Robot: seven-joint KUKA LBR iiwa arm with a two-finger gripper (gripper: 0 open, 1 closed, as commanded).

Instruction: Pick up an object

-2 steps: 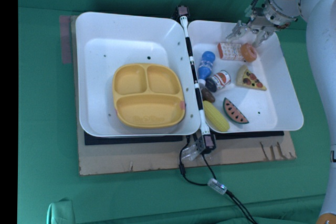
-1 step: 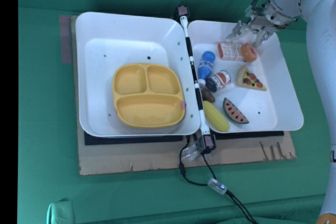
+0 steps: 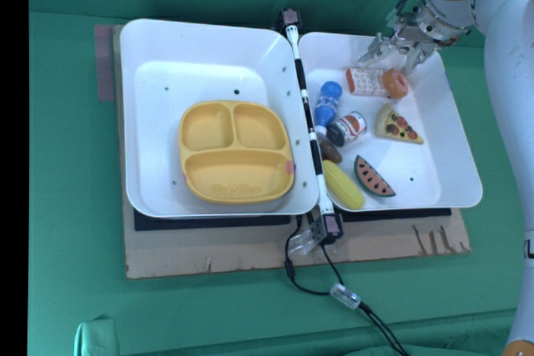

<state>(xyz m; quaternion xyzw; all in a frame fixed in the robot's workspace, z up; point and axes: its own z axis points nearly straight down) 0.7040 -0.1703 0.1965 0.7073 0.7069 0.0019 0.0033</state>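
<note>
While the arm (image 3: 501, 54) is reaching in from the right, the gripper (image 3: 397, 54) is hanging over the far edge of the right bin (image 3: 450, 171), its fingers (image 3: 373, 52) splayed wide with nothing between them. Just below those fingertips, the orange-capped bottle (image 3: 377, 82) is lying on its side, cap pointing right, and it is sitting apart from the gripper. Nearer the divider, a blue bottle (image 3: 327, 102) is lying tilted, and a small can with a dark lid (image 3: 348, 128) is resting just beside it. The pizza slice (image 3: 397, 125) is lying flat to the right of that can. Toward the near side, the corn cob (image 3: 343, 184) is lying along the divider, with a small brown piece (image 3: 330, 151) touching its upper end, and the watermelon slice (image 3: 372, 178) is sitting just to the right of the corn. Over in the left bin (image 3: 158, 54), a yellow divided plate (image 3: 235, 152) is sitting flat. A black cable (image 3: 334, 283) is trailing off the cardboard base (image 3: 209, 254) toward the near edge of the bench.
</note>
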